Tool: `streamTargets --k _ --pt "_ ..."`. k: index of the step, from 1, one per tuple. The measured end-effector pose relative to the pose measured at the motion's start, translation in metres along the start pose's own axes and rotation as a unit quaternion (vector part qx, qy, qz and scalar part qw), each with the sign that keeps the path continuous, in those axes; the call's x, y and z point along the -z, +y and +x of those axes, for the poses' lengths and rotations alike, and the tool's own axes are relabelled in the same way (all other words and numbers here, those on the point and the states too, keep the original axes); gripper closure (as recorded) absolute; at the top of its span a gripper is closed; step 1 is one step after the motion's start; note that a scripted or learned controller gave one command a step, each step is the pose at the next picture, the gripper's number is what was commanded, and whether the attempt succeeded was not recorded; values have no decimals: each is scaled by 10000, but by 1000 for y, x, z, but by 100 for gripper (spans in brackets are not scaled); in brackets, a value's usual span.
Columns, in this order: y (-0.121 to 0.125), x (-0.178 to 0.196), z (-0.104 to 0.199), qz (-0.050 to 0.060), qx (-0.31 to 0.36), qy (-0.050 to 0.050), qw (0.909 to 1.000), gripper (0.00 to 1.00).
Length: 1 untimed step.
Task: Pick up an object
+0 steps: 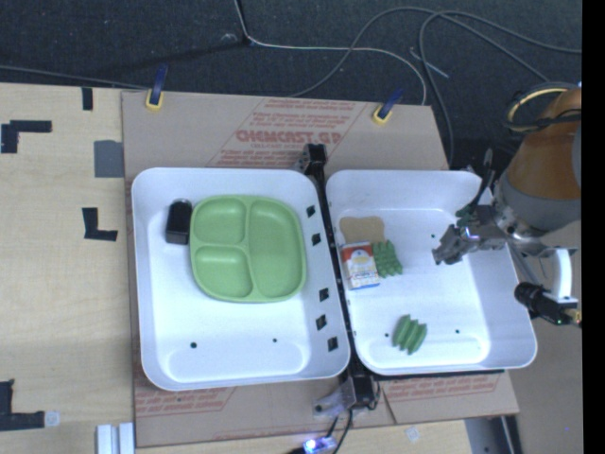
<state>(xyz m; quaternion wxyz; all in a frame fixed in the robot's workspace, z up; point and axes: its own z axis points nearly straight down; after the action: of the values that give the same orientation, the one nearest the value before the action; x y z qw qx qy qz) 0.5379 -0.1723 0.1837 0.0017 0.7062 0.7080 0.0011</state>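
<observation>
The gripper (452,250) hangs over the right bin (492,343), near its right wall; whether its fingers are apart or together I cannot tell. A small carton (359,266) lies by the left wall (a green toy (387,257) touches it, a tan card (362,227) just behind). Another green piece (409,334) lies near the front rim, with bare floor between it and the gripper. In the left bin (161,348), a green plate (249,249) sits beside a black block (179,221).

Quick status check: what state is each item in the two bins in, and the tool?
Green divided plate: flat in left bin, compartments bare.
Black block: beside plate's left edge.
Small carton: lying flat, right bin.
Tan piece: flat, just above carton.
Green toy by carton: lying down.
Green toy near front: lying alone.
Tool: over right bin, holding nothing.
</observation>
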Motion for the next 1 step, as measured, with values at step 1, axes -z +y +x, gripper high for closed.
streamTargets --k 1 --pt "2 51 0 -4 -3 -5 10000 100"
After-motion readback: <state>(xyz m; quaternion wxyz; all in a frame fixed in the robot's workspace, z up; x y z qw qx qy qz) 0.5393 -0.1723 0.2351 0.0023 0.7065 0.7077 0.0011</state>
